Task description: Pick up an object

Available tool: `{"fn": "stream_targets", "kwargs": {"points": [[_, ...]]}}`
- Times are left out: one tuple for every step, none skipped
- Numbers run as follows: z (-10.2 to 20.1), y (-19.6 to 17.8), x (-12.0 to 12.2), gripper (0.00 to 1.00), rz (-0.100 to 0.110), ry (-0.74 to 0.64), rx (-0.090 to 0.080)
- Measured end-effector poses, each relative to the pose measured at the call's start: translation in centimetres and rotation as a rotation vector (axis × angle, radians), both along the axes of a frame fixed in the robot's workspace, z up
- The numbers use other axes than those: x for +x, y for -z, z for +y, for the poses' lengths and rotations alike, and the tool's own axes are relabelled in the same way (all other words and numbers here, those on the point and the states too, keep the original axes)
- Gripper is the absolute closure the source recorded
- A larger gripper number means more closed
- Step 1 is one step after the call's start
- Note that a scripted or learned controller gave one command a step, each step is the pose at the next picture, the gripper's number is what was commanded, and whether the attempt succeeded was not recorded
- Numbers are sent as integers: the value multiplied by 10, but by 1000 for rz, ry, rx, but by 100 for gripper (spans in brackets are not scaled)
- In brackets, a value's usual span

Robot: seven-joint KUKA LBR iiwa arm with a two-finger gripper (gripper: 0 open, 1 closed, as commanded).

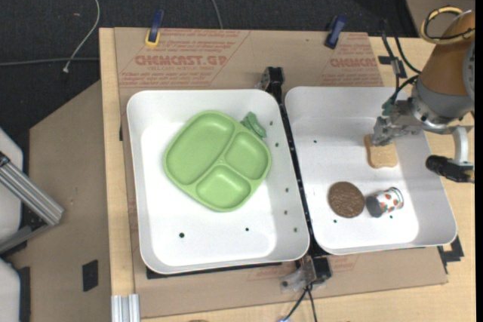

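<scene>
Reaching in from the right, the arm (445, 79) has its pincer (383, 130) low over the right bin (324, 162), right at the top edge of the tan biscuit-like piece (383, 156); can't tell if the pincer is released or clenched, too small and blurred

Risks, big to small:
- left bin (151, 162) with green divided plate (218, 161) and small green bit (255, 124) touching its upper right rim: well apart from the arm, no real hazard
- right bin wall: tan piece sits mid-bin, so shoving it into the wall seems unlikely
- tan piece: flat and low, looks hard to get under; pincer appears off its centre, so I'd expect a pinch on the edge to tip or skid it
- brown disc (347, 200) and small red-and-white thing (385, 201) beside it: near, could get nudged if the tan piece slides down
</scene>
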State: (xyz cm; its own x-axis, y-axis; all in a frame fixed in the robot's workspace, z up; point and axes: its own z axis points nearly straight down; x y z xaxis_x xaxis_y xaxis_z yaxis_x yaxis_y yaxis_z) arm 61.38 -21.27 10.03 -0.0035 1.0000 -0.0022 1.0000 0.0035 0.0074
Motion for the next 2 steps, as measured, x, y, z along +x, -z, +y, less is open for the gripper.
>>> {"fn": "stream_targets", "kwargs": {"points": [[4, -49, 10, 100, 1, 2, 0], [3, -95, 17, 100, 1, 2, 0]]}}
